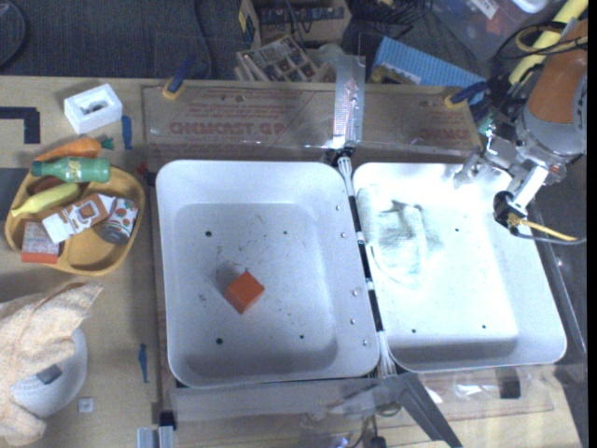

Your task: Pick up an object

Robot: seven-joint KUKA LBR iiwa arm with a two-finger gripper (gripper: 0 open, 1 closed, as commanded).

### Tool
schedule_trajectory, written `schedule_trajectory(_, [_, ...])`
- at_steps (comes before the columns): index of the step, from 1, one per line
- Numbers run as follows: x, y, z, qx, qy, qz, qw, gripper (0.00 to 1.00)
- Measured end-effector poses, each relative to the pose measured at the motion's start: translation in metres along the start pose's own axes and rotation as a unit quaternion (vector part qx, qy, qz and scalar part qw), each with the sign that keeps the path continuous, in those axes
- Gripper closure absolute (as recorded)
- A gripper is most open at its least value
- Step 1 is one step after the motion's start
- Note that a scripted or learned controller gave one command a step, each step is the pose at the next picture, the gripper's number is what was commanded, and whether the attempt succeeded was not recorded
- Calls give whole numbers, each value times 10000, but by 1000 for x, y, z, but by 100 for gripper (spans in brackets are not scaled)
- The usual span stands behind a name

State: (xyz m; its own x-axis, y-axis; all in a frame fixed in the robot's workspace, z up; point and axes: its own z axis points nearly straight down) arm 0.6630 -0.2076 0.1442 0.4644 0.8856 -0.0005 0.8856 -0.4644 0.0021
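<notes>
The gripper [492,161] hangs at the upper right of the right-hand bin [522,334], above its back rim, on the end of the grey arm [555,96] with the orange band; from this slanted view I cannot tell how the tool is set, as it is small and tangled with cables, and nothing is visibly held in it. The likeliest thing to pick, an orange block [244,291], lies well away from the gripper, off to its left and nearer the camera, in the middle of the left-hand bin [177,203], resting flat on the floor with open space all round it, so it should be reachable from above without the walls getting in the way. Much closer to the gripper, just to its left and a little forward, a crumpled clear plastic item [396,236] lies on the right-hand bin's floor beside the divider between the two bins; it looks limp and hard to pinch cleanly. Judging by the arm's raised position at the bin's edge, no approach has begun, and the pick is not yet done. Far beyond the block, outside both bins, a yellow bowl of toy food [75,222] sits on the bench, apparently kept out of the working area.
</notes>
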Motion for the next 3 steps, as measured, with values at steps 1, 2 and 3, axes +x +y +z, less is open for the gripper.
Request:
schedule_trajectory(1, [-8, -53, -16, 18, 2, 74, 10000, 0])
schedule_trajectory(2, [-18, -51, -66, -4, -1, 160, 9999, 0])
schedule_trajectory(3, [-34, -61, -11, 19, 3, -473, 9989, 0])
